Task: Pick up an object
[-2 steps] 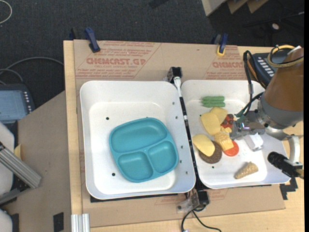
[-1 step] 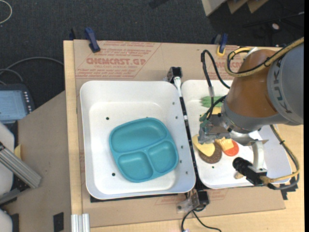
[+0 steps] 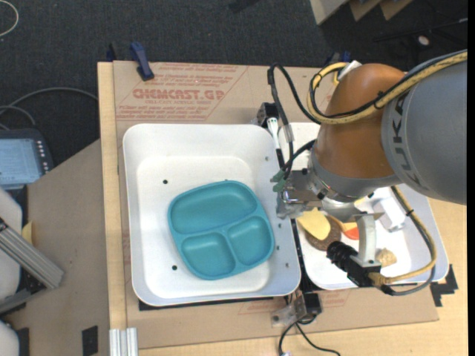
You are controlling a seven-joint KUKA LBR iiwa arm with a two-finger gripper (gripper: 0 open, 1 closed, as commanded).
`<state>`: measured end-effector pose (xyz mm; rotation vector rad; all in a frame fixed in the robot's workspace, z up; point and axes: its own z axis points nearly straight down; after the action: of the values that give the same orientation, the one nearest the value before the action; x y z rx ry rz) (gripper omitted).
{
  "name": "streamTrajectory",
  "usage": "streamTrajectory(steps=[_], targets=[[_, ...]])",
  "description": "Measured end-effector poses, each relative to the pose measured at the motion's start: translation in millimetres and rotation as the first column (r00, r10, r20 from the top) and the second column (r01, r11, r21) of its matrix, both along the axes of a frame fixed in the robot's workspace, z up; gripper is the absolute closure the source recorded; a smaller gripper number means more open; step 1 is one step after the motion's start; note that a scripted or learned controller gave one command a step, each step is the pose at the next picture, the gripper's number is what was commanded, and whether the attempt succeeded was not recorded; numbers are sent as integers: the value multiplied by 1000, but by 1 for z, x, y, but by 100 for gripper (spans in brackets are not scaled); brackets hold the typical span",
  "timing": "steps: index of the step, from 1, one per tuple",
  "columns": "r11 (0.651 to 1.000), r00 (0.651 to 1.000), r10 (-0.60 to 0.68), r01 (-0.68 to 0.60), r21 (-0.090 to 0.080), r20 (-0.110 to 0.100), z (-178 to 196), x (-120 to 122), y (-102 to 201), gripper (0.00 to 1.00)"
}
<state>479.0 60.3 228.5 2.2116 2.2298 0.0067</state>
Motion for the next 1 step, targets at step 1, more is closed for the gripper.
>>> streamTrajectory(steps=[1], targets=[[1000,1000,-4,4,0,12,179,5,5,100]])
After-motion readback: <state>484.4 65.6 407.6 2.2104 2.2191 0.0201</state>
